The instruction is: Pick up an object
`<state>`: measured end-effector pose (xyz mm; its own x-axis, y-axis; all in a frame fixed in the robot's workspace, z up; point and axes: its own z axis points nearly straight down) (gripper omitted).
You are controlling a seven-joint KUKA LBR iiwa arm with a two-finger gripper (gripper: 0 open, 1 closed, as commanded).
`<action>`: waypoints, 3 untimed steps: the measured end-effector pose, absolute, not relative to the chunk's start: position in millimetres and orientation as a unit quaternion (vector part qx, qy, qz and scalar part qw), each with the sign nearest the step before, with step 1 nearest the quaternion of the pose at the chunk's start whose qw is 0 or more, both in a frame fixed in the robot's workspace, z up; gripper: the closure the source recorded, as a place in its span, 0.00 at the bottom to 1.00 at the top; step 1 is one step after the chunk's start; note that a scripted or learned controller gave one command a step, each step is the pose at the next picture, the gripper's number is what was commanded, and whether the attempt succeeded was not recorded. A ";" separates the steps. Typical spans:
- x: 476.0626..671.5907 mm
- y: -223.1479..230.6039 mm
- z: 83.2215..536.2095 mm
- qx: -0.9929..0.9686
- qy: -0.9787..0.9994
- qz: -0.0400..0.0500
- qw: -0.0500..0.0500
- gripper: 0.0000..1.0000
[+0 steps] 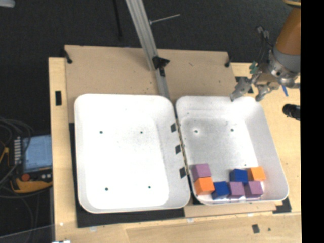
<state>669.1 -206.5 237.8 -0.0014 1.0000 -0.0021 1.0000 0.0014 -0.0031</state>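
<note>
- A tan wooden bench (126, 70) stands on a dark floor and bears two shallow white bins side by side.
- The left bin (126, 151) has only small dark specks on its floor.
- The right bin (228, 135) holds seven small blocks, all gathered along its near edge.
- Three blocks are purple: one purple block (201, 170) at the left of the cluster, a second purple block (236, 189) near the middle, and a third purple block (253, 188) just beside it on the right.
- Two are orange: one orange block (204, 185) touching the leftmost purple one from the near side, and another orange block (257, 173) at the far right of the cluster.
- Two are blue: one blue block (220, 190) next to the near orange one, and another blue block (239, 175) beside the far orange one.
- The gripper (248, 91) hangs above the far right corner of the right bin, well apart from the blocks.
- Its two fingers are spread, with nothing between them.
- A slanted metal pole (144, 34) rises from behind the bins.
- Cables and a handheld controller (31, 158) lie on the floor to the left of the bench.
</note>
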 end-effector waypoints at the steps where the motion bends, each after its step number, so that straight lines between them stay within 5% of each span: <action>1: 669.0 -198.6 180.7 -0.705 -0.709 0.002 0.001 0.00; 2: 672.7 -190.8 128.3 -0.706 -0.709 0.002 0.001 0.00; 3: 674.3 -192.3 143.7 -0.705 -0.709 0.000 -0.003 1.00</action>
